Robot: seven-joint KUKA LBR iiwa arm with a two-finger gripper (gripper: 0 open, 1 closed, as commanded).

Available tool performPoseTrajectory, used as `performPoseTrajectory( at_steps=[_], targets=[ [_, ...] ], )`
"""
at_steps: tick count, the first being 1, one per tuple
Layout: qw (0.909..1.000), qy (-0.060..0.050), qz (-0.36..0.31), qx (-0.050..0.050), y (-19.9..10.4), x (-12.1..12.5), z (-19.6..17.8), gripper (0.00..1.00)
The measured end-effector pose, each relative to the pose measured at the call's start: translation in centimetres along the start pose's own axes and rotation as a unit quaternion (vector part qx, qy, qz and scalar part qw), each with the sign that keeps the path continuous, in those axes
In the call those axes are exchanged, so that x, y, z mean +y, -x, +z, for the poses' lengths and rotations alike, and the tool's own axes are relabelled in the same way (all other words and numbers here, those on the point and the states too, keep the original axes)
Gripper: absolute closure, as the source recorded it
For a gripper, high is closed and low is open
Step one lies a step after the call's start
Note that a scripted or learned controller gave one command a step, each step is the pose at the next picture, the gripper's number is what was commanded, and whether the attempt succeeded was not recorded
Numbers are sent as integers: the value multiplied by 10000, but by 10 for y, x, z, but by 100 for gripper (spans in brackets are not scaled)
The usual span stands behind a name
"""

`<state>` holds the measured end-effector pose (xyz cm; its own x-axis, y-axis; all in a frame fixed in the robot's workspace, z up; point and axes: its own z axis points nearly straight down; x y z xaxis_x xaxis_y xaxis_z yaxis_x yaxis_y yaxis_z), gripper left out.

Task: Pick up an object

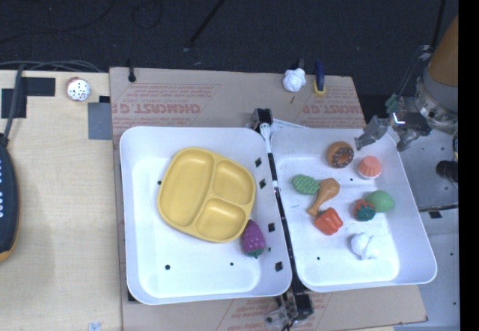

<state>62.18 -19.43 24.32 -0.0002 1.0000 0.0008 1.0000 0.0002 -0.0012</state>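
Observation:
The right bin (419, 247) holds several toy foods: a brown donut (340, 154), a pink cupcake (369, 167), a green pickle (304, 184), a tan drumstick (323, 195), a red pepper (328, 222), a green round piece (382, 201) with a small red-and-green piece (364, 210) beside it, and a white garlic (363, 245). My gripper (383, 141) hovers over that bin's far right corner, just above and right of the cupcake. It is open, its fingers spread with nothing between them.
The left bin (142, 262) contains a yellow divided plate (208, 193) and a purple berry (253, 238) near the shared wall. On the cardboard behind the bins lie a white lump (294, 80) and a blue-and-yellow item (319, 79). A small spotted ball (78, 89) rests far left.

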Motion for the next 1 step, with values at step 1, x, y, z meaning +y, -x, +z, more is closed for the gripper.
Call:
performPoseTrajectory(
  at_steps=[1],
  targets=[
    [10000,-80,-26,35,-98,-50,159,0]
  ],
)
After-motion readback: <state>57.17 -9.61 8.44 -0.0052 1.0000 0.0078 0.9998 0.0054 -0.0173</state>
